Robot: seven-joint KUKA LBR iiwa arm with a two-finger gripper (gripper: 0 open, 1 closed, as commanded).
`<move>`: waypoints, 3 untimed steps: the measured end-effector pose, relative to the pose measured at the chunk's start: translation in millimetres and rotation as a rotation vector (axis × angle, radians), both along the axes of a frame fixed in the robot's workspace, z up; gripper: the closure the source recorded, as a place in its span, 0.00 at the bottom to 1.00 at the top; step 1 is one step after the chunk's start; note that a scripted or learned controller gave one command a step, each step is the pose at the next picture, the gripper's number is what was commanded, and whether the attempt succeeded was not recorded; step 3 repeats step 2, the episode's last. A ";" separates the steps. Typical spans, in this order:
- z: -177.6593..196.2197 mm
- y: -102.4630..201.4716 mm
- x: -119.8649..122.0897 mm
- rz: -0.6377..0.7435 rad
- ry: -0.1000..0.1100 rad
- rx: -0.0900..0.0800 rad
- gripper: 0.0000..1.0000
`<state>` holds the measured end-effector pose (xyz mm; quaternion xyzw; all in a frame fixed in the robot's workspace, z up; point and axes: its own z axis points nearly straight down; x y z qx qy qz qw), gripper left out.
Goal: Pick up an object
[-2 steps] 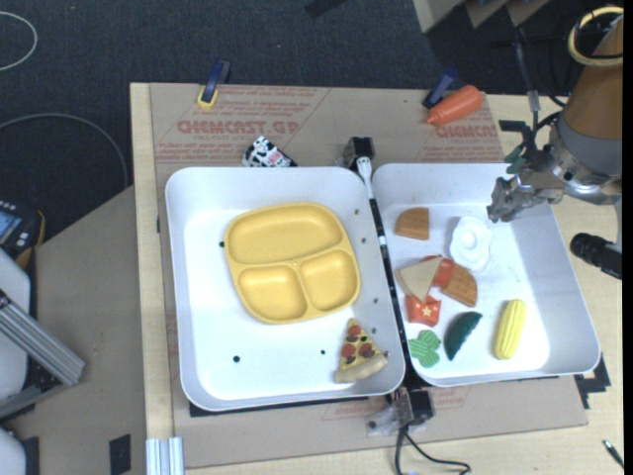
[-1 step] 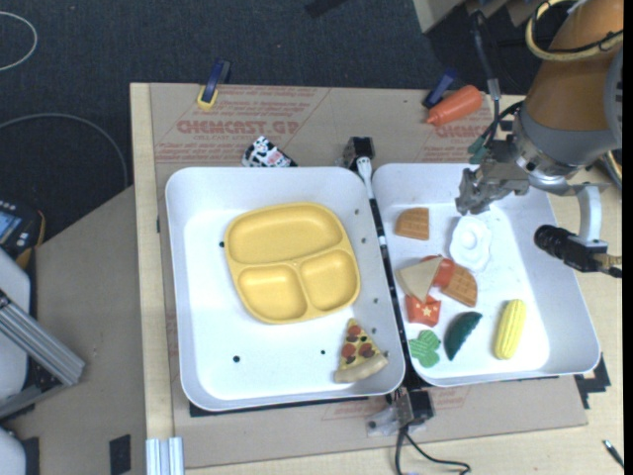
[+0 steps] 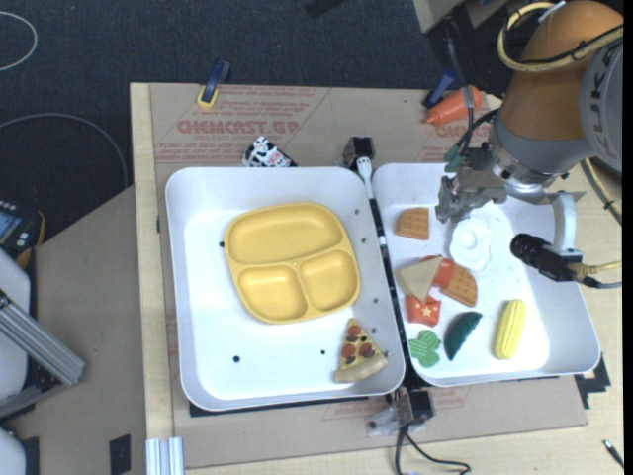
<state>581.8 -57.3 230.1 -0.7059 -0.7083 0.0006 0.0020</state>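
My gripper [image 3: 457, 206] hangs over the back of the right bin [image 3: 574, 349], just right of a brown cracker-like piece [image 3: 413, 224] and above a white fried-egg piece [image 3: 473, 243]. Nothing shows between its fingers. Further forward in that bin lie a tan sandwich wedge [image 3: 419, 276], an orange waffle piece [image 3: 458, 286], a red piece [image 3: 423, 310], a green leafy piece [image 3: 426, 348], a dark teal piece [image 3: 460, 332] and a yellow corn cob [image 3: 509, 328]. The arm's grey and orange wrist [image 3: 554, 77] rises at the upper right.
The left bin [image 3: 198, 265] holds a yellow divided plate [image 3: 290, 260] and a pizza slice [image 3: 359, 352] at its front right corner. A black bar [image 3: 376, 228] runs between the bins. A black-and-white toy [image 3: 267, 153] and clamps lie on the board behind.
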 end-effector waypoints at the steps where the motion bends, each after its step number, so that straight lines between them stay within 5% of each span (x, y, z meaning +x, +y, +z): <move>1: -2.9 -8.8 13.8 -0.003 -0.007 -0.003 1.00; 3: 4.1 5.3 8.7 -0.001 -0.005 -0.001 1.00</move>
